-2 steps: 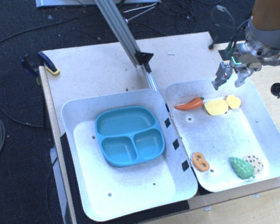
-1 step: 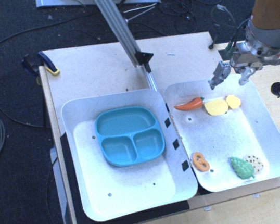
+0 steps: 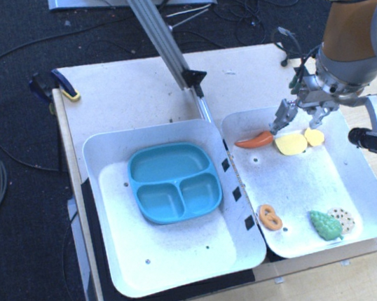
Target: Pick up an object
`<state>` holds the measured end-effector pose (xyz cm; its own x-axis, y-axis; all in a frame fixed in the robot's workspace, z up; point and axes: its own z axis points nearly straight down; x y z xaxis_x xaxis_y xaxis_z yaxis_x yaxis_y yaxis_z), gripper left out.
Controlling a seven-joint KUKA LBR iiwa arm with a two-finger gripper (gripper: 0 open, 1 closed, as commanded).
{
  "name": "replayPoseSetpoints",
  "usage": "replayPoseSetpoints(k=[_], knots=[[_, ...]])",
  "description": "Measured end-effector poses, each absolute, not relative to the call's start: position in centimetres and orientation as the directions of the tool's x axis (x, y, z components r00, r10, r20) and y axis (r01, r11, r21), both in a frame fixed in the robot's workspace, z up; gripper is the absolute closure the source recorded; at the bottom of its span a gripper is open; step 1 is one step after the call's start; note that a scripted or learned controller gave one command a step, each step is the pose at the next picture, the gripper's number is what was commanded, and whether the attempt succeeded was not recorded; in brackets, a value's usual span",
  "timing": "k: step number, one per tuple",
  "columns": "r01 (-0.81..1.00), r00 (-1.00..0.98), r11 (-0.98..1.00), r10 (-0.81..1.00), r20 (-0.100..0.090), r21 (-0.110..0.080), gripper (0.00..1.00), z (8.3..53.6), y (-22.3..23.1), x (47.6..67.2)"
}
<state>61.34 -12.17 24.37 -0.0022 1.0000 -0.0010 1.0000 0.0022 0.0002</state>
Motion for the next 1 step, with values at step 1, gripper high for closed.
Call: replayPoseSetpoints(k=[1], knots=[[1.0,0.001,-0.001,1.0,-0.001,0.001,0.0,19.02,-12.62,62.23]])
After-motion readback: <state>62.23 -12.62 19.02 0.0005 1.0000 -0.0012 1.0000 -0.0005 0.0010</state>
